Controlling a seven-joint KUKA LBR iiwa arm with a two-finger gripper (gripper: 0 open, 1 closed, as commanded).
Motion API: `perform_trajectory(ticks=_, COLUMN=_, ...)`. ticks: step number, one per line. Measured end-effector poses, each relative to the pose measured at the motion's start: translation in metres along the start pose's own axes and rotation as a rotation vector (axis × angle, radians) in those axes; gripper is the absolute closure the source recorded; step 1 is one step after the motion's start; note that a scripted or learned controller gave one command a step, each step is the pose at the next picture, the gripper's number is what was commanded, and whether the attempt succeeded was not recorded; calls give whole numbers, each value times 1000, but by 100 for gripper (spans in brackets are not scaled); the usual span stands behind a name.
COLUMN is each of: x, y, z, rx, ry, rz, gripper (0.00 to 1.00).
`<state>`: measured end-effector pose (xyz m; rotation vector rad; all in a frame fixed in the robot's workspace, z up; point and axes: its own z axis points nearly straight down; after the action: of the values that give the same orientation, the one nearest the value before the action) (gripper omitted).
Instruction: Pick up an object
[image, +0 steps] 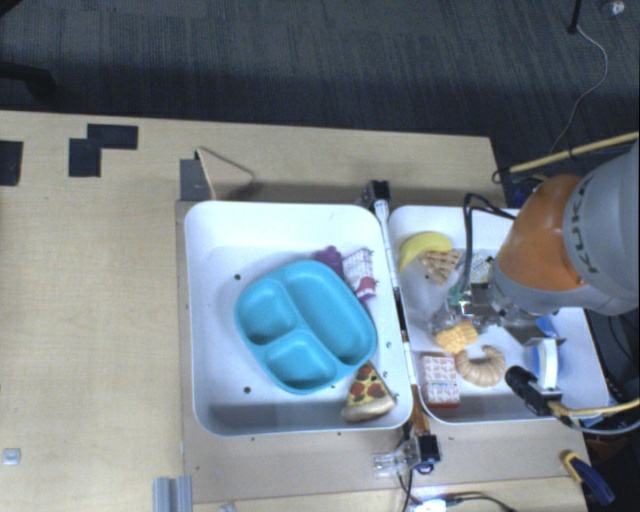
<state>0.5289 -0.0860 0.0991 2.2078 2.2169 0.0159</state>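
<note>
My gripper (462, 308) hangs low over the middle of the right bin (580, 330), under the grey wrist with its orange band. Right below it lies a small yellow-orange toy food (458, 336). A yellow banana-like piece (422, 246) and a waffle piece (440, 266) sit toward the bin's far left. A tan croissant (482, 365) and a pink-and-white wafer block (440, 380) lie near the front. I see nothing held between the fingers.
The left bin (215, 300) holds a blue divided plate (305, 325), a pizza slice toy (367, 392) at its front right, and a purple-and-white wrapper (354, 270) behind the plate. A low wall (395, 300) divides the two bins.
</note>
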Motion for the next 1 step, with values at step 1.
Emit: perform_trajectory(ticks=1, x=69, y=68, z=-85, rx=11, ry=4, rz=-2, gripper=100)
